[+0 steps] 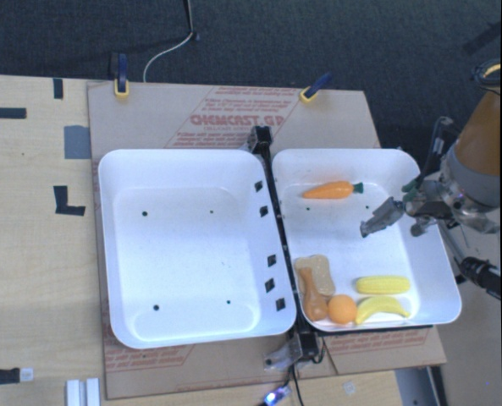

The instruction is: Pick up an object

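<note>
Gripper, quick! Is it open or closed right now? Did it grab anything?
Gripper: open, holding nothing; it hangs over the right bin, apart from the carrot.

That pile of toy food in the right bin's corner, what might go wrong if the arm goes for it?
The orange, banana, corn and bread lie crowded together by the right bin's near rim, so the tool might nudge neighbours or catch two. The round orange could roll off. The carrot, lying apart, looks easier.
</note>
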Robot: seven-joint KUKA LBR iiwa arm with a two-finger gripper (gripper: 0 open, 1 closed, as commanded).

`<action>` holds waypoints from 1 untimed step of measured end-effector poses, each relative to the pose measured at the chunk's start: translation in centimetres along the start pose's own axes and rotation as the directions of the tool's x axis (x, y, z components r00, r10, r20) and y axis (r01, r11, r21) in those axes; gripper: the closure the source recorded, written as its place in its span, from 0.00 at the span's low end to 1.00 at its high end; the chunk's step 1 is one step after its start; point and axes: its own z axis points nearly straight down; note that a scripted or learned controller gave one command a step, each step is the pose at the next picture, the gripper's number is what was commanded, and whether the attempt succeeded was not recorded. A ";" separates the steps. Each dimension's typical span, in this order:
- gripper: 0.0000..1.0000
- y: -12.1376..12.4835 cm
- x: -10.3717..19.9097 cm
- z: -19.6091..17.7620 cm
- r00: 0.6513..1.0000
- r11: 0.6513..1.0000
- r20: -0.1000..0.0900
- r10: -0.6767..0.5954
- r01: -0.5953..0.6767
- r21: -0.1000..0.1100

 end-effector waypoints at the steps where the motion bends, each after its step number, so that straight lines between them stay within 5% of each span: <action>1: 0.00 -0.5 6.8 -16.7 1.000 1.000 -0.005 -0.011 0.011 -0.004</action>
